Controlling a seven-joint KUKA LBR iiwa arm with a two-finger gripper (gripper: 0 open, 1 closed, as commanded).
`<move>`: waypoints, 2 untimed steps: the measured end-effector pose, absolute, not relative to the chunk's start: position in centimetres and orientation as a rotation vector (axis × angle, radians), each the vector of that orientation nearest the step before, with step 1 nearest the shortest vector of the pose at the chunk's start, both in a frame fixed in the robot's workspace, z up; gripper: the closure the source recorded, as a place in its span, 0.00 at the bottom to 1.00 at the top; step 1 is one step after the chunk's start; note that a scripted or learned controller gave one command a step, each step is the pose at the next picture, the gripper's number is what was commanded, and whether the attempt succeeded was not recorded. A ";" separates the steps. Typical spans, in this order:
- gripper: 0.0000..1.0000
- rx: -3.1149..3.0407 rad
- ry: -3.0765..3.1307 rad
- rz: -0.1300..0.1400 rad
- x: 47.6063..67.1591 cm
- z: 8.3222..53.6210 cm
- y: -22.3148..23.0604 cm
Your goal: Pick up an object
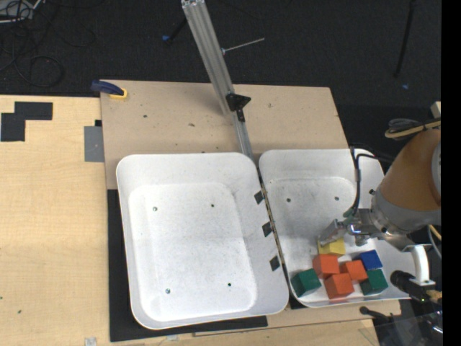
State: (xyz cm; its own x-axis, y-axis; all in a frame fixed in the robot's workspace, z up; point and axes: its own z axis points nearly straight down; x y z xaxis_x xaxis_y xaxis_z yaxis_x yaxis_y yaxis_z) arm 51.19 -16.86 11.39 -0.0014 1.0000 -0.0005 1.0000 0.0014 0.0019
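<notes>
A pile of small blocks lies in the near right corner of the right bin (pixel 306 186): a yellow block (pixel 333 248), orange blocks (pixel 328 263) (pixel 354 269) (pixel 338 285), green blocks (pixel 306 282) (pixel 374 283) and a blue block (pixel 370 259). My gripper (pixel 341 231) reaches in from the right and hangs just above the yellow block at the pile's far edge. The metal wrist and the arm's orange band (pixel 409 175) cover its fingers, and nothing shows clearly between them.
The left bin (pixel 189 236) sits beside the right one, joined by black clips (pixel 267 229). A slanted aluminium bar (pixel 213 56) rises behind the bins. A blue and yellow clamp (pixel 109 89) lies at the bench's far left corner. Cables hang at the right.
</notes>
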 end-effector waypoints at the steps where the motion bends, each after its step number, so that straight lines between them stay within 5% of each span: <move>1: 0.00 2.222 2.220 0.003 51.4 9.2 -16.8; 2: 1.00 2.232 2.215 0.003 51.3 10.2 -16.9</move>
